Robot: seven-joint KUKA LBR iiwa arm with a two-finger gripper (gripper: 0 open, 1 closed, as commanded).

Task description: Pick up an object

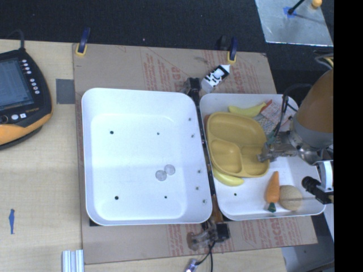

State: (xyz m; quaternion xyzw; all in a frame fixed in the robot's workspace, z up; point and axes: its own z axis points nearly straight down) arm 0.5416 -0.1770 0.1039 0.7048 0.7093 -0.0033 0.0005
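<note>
Carrot (pixel 273 187) upright, tip down.

Fixed above the light wooden bench (pixel 39 174), looking down at a slant. Far enough off to take in both shallow white plastic bins (pixel 142 154), the brown cardboard sheet (pixel 164 67) beneath, and dark floor beyond the far edge.

Plate (pixel 235 140), banana (pixel 248 110), carrot (pixel 273 187) in right bin (pixel 244 208), left bin (pixel 142 208) beside it
</note>
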